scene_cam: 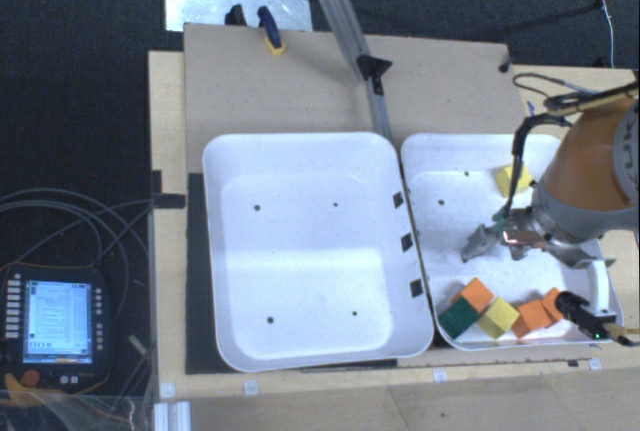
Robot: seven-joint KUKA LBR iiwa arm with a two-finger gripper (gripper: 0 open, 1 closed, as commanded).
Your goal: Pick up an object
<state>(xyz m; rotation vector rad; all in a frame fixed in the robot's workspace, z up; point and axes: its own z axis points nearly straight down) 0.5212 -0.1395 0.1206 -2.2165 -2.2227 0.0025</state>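
My gripper (500, 239) hangs over the middle of the right bin (440, 169), below the arm's orange band (595, 169). A yellow block (512, 179) lies behind it near the bin's far right, partly hidden by the arm. Along the bin's front edge sits a cluster of blocks: an orange block (477, 294), a green block (459, 318), a yellow block (497, 317) and another orange block (538, 312). The gripper is above and behind this cluster, and I see no block in it.
The left bin (300, 249) lies beside the right one, and a row of dark clips (407, 241) runs along their shared wall. A grey pole (340, 9) slants in from the top. A teach pendant (55, 324) with cables rests at the far left.
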